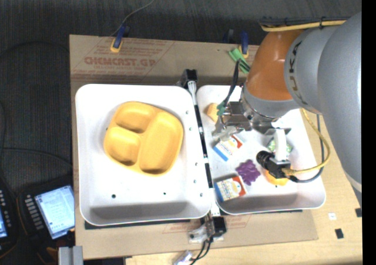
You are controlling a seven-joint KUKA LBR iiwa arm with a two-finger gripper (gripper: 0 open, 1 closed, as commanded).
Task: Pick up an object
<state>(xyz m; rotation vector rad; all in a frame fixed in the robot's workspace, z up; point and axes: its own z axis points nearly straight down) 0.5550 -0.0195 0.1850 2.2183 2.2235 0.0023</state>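
**A:** What is the camera above the bench showing?

**B:** It is looking down on two white bins. The left bin (88, 158) is holding a yellow divided dish (144, 137). The grey and orange arm is reaching in from the right. Its gripper (225, 129) is hanging over the far left part of the right bin (308, 199). I cannot tell whether the claw is open or closed.

**A:** Which thing is it going for?

**B:** Probably the small blue-and-white carton (226, 148), lying just on the near side of the gripper. Purple toy grapes (248, 171) and a second little carton (230, 187) are lying nearer still.

**A:** How will it handle?

**B:** I am guessing light, stiff and a bit slick, denting under a hard squeeze. It is lying flat, its long axis slanting from near left to far right. I am judging that gripping across the narrow sides, at the middle, is the safest hold.
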